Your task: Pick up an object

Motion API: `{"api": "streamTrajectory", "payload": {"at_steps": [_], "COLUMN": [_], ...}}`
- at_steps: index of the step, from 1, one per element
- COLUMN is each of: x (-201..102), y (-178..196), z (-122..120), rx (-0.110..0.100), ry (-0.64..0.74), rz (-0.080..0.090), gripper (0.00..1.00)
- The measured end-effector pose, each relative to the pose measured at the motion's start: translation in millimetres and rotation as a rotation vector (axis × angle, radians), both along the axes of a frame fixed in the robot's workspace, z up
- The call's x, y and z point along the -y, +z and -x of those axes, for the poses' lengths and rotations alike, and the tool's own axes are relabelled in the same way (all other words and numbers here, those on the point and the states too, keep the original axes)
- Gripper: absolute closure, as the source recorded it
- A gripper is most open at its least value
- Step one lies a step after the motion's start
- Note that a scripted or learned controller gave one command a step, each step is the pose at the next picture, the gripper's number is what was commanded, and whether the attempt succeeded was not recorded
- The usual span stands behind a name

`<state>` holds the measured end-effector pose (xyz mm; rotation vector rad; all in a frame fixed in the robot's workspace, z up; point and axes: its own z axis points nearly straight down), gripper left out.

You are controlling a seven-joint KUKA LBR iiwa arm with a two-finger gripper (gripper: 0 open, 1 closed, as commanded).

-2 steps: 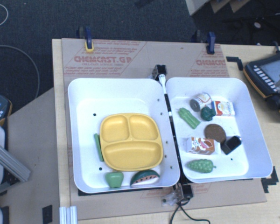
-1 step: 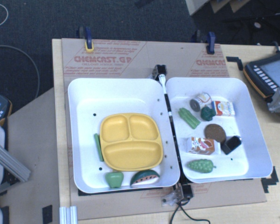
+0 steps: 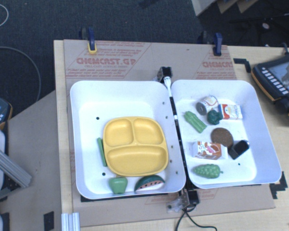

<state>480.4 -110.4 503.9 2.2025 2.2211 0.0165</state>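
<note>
Sitting in the left shallow white bin [image 3: 79, 129], a yellow three-compartment plastic plate [image 3: 135, 146] fills most of the floor. Landmark for everything else is that plate.

Touching the plate's left edge: a thin green stick-shaped toy [image 3: 101, 151], lying lengthwise along it. Just below the plate's lower left corner: a pale green rounded toy fruit [image 3: 118, 185]. Just below the plate's lower right corner: a toy watermelon slice [image 3: 149, 183], red face with a green rind, beside the green fruit.

All remaining pickable things are right of the plate, across the divider, in the right shallow white bin [image 3: 265, 143]. Nearest the plate at its upper right: a green cucumber-like toy [image 3: 195, 121], lying at a slant. Further right and higher: a small silver tin can [image 3: 207, 104] on its side, a dark teal lumpy toy [image 3: 214, 117] just below it, and a white and red carton [image 3: 229, 111] beside both. Level with the plate's middle: a brown round disc [image 3: 222, 137]; below it a red and white packet [image 3: 208, 150] and a black block [image 3: 238, 149], close to the disc. Right of the plate's lower edge: a green toy grape bunch [image 3: 206, 171].

Above the plate, well apart, two blue clamps [image 3: 91, 35] [image 3: 217, 41] pin the brown printed board [image 3: 135, 57] under the bins.

Gripper state: cannot tell, open or closed. Nothing is seen lifted; every item rests on a bin floor.
</note>
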Motion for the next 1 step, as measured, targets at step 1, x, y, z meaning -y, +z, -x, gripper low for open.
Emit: {"api": "streamTrajectory", "payload": {"at_steps": [1], "x": [30.2], "y": [-83.8], "z": [1.5], "rx": [-0.023], "ry": [-0.012], "rz": [-0.003], "gripper": [1.0]}}
